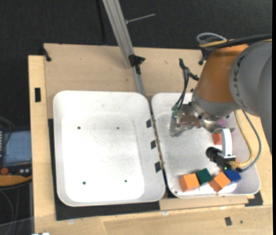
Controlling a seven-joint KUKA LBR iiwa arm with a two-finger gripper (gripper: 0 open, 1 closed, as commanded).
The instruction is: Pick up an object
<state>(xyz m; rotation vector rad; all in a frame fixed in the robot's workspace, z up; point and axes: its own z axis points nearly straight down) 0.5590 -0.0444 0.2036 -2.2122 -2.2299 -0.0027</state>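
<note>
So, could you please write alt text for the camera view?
A grey and orange arm reaches its gripper into the right white bin, where orange, green and blue blocks lie at its near edge, apart from the gripper.

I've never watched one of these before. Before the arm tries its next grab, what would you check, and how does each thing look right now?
1. Blocks to pick are present: ok. Orange block, green block, second orange block and blue block cluster at the right bin's near edge.
2. Hand above the blocks: not ok, it sits away from them, toward the bin's far left.
3. Hand carrying something: cannot tell.
4. Cluster spacing: not ok, blocks are crowded.
5. Left bin in place: ok.
</note>
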